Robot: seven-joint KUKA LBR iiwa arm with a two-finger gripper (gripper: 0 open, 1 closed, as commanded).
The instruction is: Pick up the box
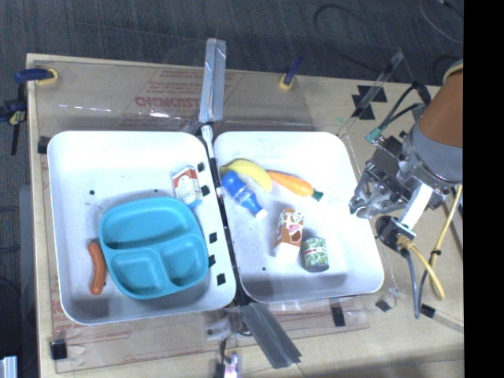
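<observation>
Overhead, the worktop (94, 77) is showing as a pale wooden board under a clear sheet with faint red lettering, sitting on dark carpet-like flooring where loose cables are trailing at the top right. Two white bins are lying side by side on it, meeting at a black-clipped seam, with a grey bar running up from that seam and another slanting out below it. The left bin (71, 164) is carrying a blue divided tray (153, 246), an orange-red sausage (97, 266) just beside the tray's left edge, and a small red-and-white carton (186, 184) touching the tray's upper right corner. The right bin (346, 172) is holding a banana (246, 172), a blue bottle (240, 193) just under it, a carrot (293, 183), a green can (315, 253) and the box (290, 231) (white with red and brown print, standing tilted near the bin's middle, touching the can's left side). The gripper (370, 199) is hanging over the right bin's outer rim, well apart from the box; whether it is released or clenched I cannot tell. Blue clamps are gripping the worktop's far and left edges.
</observation>
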